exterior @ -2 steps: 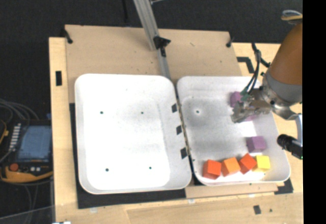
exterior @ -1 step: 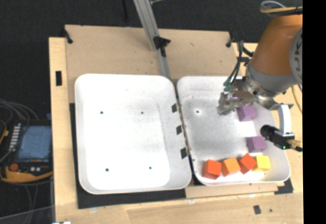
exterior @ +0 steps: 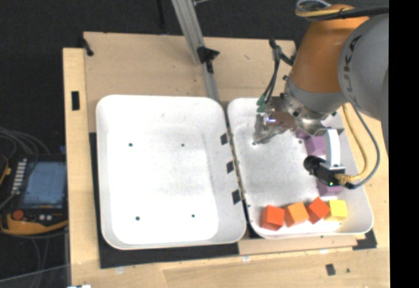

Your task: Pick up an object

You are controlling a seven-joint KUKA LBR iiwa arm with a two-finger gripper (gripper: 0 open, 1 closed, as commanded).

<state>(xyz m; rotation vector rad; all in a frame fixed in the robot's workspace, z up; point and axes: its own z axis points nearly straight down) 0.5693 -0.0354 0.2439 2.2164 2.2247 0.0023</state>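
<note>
Camera view: four seemingly matte cubes (exterior: 304, 213).

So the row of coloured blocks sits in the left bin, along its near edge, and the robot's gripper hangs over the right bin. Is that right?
Not quite. The camera view shows the blocks in the right bin, along its near edge, not the left bin. The gripper does hang over the right bin.

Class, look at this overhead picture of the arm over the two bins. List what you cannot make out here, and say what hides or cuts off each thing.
- The tool: small and blurred in the camera view, so its state cannot be read.
- Purple object in the right bin: largely covered by the arm's wrist, shape unclear.
- The arm: cut off by the picture's right side.
- Small screen at left: too blurred to read.
</note>
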